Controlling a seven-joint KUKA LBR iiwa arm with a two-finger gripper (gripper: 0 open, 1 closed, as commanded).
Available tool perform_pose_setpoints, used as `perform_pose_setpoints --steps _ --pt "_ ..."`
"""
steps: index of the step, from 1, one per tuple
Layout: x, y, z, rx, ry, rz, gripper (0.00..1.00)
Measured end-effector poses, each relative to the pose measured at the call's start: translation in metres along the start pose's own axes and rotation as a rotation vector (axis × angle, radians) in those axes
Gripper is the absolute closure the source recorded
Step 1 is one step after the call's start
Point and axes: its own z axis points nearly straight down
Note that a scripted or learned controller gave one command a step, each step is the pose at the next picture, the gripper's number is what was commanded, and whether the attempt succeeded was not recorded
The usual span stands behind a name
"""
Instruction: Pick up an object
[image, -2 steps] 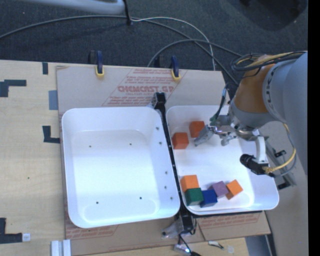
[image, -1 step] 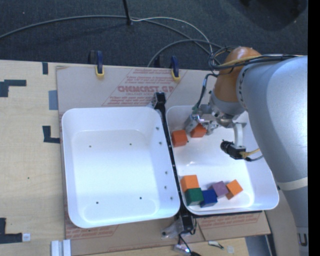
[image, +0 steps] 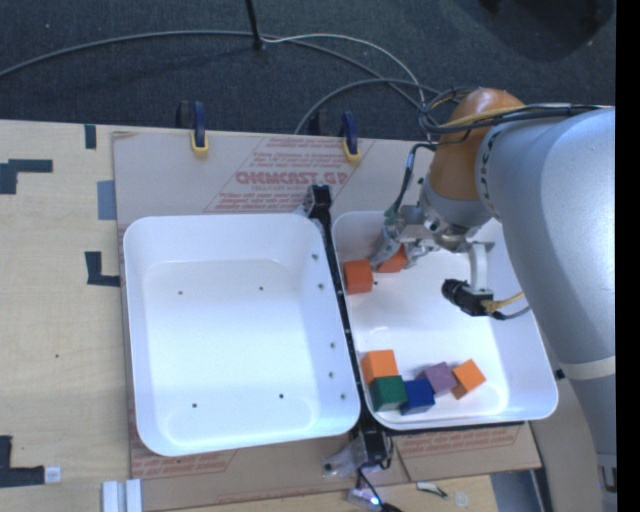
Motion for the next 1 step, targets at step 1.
perform_pose_setpoints --steps 1 --pt "0.0657 -0.0096 -0.0945 -0.008 0.002 -0.006 1.00"
